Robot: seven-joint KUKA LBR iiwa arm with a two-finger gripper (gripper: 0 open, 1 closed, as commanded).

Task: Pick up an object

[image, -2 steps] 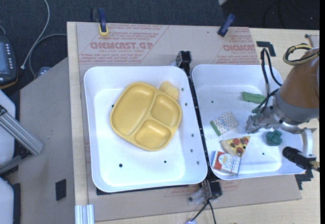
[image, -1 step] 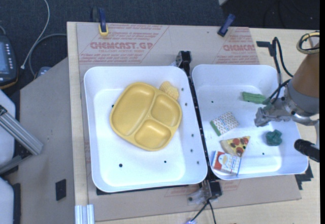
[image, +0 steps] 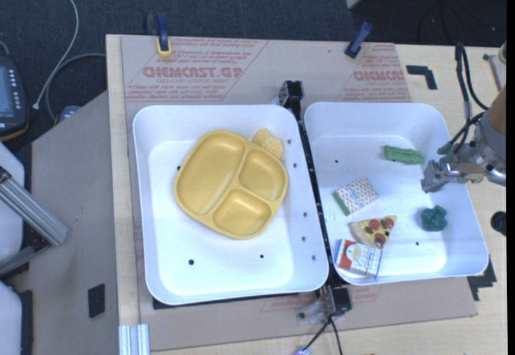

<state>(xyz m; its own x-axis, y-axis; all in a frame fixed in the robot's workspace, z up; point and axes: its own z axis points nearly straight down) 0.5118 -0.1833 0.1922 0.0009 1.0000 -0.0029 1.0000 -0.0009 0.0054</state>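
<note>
In the right bin lie a green oblong piece at the back, a small green-and-white striped packet in the middle, a toy pizza slice, a red-and-white carton at the front edge, and a dark teal lump on the right. My gripper hangs over the bin's right side, just above the teal lump and right of the green piece. Nothing shows between its fingers.
The left bin holds a yellow divided tray with a small yellow corn-like toy at its back right corner. A black clip joins the bins at the back. Cables run along the right edge.
</note>
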